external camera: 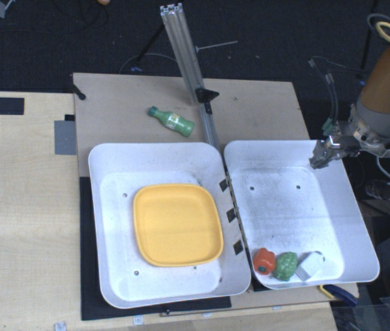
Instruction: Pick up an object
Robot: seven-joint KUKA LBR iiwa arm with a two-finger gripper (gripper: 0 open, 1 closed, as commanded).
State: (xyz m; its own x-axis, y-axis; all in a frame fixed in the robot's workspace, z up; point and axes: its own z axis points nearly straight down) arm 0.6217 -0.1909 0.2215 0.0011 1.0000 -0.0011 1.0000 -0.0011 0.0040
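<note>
gripper (319, 158) low over right bin's (350, 205) far right corner, pointing down-left; finger spread too small to tell, nothing seen in grasp. arm (377, 92) reaching in from right, wrist bent down toward bin. red object (264, 261), green object (285, 265), white object (310, 265) bunched at near edge, well apart from gripper. yellow plate (178, 224) in left bin (112, 185). green bottle (172, 121) lying on bench (264, 109) behind bins.

My two bins (293, 205) are white, the right one smudged grey. A yellow plate (178, 224) lies in the left bin. By the right bin's near edge sit a red-orange pepper (264, 261), a bumpy green vegetable (285, 265) and a white-grey block (308, 264). A green bottle (171, 121) lies on my tan desk (257, 109).
</note>
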